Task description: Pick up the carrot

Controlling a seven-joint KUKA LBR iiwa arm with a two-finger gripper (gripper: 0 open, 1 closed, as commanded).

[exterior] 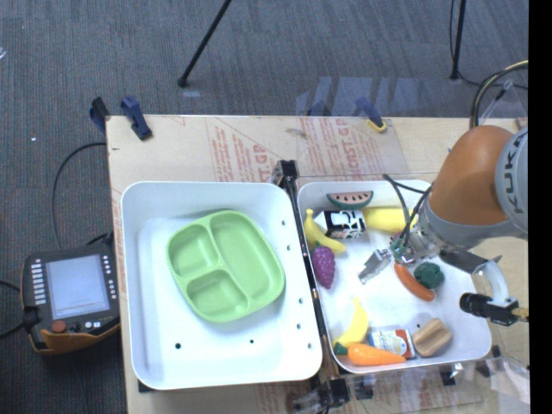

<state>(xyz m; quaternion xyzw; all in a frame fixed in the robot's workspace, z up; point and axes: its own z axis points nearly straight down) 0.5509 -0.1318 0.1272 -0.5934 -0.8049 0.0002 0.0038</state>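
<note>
Orange band of the arm [470,175] is sitting highest, closest to the lens, and it's hiding part of the wrist. The claw [375,267] is hanging below it over the middle of the right bin [479,345]. I'm not able to tell whether it's open or closed, as the metal end is just reading as a small grey glint. Nothing is showing in its grip, so I'm treating the pick as not yet done.

Working outward, an orange-red stick [414,283] is lying just beside the claw on its right, touching a dark green tuft [429,274]. It's smooth, tapered and plastic-looking. It could be a second carrot, I can't say.

The carrot [375,355] I'm tracking is lying flat against the bin's near wall, well apart from the claw. It's bright orange, cone-shaped and glossy, with a green stub at its left end. It's touching a printed packet [394,341], with a tan bread loaf [431,337] just beyond that. A curved yellow banana [355,322] is lying just above its green end.

What's left: reposition, descend, close, lift. I'm expecting the hard, slick taper to slip, and the wall is crowding one side.

Further out there's a knobbly purple grape bunch [323,266], a watermelon slice [349,199] and a black-and-white blocky toy [345,222]. The left bin [131,231] is holding a matte green divided plate [226,264].
</note>
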